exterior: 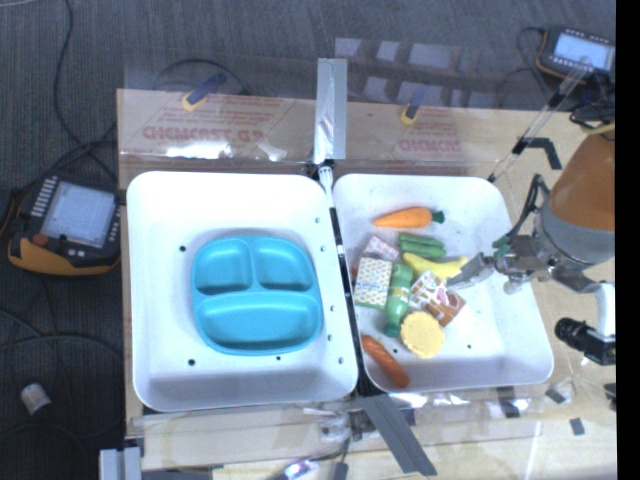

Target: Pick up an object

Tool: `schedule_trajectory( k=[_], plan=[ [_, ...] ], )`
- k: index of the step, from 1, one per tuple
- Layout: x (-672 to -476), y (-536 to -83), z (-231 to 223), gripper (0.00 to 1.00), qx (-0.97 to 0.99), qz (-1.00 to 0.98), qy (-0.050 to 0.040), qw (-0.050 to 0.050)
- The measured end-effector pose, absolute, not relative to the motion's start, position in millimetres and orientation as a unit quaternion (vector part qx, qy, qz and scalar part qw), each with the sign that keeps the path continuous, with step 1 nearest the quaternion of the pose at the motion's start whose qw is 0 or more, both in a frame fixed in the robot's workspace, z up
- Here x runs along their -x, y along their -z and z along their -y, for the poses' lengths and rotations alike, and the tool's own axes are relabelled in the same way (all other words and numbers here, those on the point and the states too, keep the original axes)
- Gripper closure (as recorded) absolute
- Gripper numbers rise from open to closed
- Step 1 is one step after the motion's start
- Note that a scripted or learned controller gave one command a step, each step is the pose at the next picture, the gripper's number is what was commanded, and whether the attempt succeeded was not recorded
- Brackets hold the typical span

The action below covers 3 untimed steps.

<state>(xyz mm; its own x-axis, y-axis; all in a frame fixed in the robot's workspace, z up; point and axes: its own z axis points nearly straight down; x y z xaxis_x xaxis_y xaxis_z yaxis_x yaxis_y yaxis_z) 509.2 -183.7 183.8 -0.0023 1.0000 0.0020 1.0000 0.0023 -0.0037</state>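
Note:
The right bin [497, 340] holds a pile of toy food. An orange carrot [404, 217] lies at the back, with a green vegetable [420, 243] and a yellow banana [435, 265] in front of it. Below these sit a checkered box [373, 280], a green bottle [398, 300], a red and white box [437, 296], a yellow round piece [422, 335] and an orange sausage [385, 361]. My gripper [468, 272] reaches in low from the right. Its tip is right beside the banana's end and the red and white box.
The left bin [150, 298] carries a blue divided tray [258, 293]. A metal divider [330, 118] stands behind the seam between the bins. A handheld pendant [65, 223] lies on the floor to the left, and cables and hardware crowd the bench's right edge.

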Motion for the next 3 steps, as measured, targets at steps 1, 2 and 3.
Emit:
schedule_trajectory(
  k=[1,2,3],
  plan=[
    [-592.8,-132.2,179.1,0.00,0.755,0.656,-0.0013,0.001],
    [-604.6,-97.2,132.9,0.00,0.753,0.658,0.0048,-0.013],
    [-596.5,-97.4,117.0,0.00,0.774,0.634,0.0084,-0.013]
  ],
)
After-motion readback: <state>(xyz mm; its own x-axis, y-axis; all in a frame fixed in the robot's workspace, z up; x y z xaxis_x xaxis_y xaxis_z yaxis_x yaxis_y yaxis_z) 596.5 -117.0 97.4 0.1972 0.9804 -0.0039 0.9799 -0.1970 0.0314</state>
